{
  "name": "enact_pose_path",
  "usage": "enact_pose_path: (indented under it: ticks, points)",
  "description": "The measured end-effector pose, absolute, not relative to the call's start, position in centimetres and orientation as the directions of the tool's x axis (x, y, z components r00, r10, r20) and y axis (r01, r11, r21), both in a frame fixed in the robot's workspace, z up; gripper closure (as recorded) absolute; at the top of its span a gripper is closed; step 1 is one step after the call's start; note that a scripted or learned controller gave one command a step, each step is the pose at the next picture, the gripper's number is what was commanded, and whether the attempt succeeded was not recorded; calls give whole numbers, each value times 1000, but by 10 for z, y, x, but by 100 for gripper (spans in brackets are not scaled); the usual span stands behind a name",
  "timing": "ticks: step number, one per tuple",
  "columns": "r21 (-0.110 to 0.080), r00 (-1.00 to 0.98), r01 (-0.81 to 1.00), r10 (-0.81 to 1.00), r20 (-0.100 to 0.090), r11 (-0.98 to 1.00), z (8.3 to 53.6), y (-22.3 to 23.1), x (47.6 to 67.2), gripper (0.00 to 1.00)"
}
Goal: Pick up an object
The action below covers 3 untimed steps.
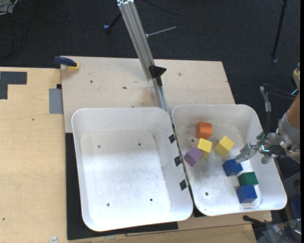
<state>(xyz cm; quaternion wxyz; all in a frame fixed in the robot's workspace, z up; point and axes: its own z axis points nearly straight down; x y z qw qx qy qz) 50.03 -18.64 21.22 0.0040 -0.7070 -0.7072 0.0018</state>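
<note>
The right bin holds several small cubes. An orange one lies farthest back, with two yellow ones and a purple one in front of it. A blue cube, a green cube and another blue cube line up toward the front right corner. My gripper hangs over the bin's right side, just right of and above the nearer blue cube. It is open, with nothing between its fingers.
The left bin stands beside the right one, with a dividing rim and black clips between them. A slanted aluminium bar rises behind the bins. The arm's wrist sits past the right bin's right wall.
</note>
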Motion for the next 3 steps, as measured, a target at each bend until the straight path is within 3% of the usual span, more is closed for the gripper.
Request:
enact_pose_path:
  ticks: [1,3]
  points:
    - [-3,2,1000,1000,1,-2,215,-187,501,0]
    - [-6,3,1000,1000,3,-3,122,-188,509,0]
